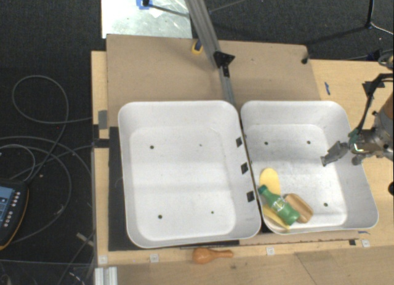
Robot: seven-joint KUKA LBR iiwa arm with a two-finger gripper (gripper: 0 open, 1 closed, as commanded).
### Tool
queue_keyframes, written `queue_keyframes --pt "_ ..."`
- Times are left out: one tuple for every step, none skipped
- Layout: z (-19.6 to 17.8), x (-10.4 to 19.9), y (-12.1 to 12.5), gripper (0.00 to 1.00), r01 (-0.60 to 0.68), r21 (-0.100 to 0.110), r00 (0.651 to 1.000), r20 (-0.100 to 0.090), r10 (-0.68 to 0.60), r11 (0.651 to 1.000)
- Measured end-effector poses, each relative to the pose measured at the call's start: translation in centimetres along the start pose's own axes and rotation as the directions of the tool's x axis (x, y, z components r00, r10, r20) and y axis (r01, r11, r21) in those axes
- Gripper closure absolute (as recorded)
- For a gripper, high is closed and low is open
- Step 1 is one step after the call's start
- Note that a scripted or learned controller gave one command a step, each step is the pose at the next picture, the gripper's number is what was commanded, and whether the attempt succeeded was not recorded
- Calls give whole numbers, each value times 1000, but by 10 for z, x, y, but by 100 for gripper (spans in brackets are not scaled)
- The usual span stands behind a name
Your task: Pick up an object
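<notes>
Hovering at the right bin's [345, 117] far edge, gripper [335, 153] above bare floor, carrying nothing; finger spread too small and blurred to tell. Risk from here: closing on air or scraping the white floor, since a straight descent meets no object. Further risk: clipping the bin wall near the corner pile, or nudging the cluster instead of seizing one piece. Green bottle [278, 204] down and left of the gripper, well apart, lying across a yellow banana [271, 182], touching a tan bun-shaped toy [300, 206], tight against the bin's near-left corner.
</notes>
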State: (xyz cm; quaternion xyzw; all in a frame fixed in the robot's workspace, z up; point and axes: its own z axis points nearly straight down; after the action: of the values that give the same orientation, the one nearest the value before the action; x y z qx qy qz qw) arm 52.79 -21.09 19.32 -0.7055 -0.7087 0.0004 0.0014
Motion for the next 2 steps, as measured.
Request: queue_keyframes --pt "-2 0 1 0 0 -4 1000 1 0 1000" --pt "41 -5 1 0 -5 0 1000 1 5 1000"
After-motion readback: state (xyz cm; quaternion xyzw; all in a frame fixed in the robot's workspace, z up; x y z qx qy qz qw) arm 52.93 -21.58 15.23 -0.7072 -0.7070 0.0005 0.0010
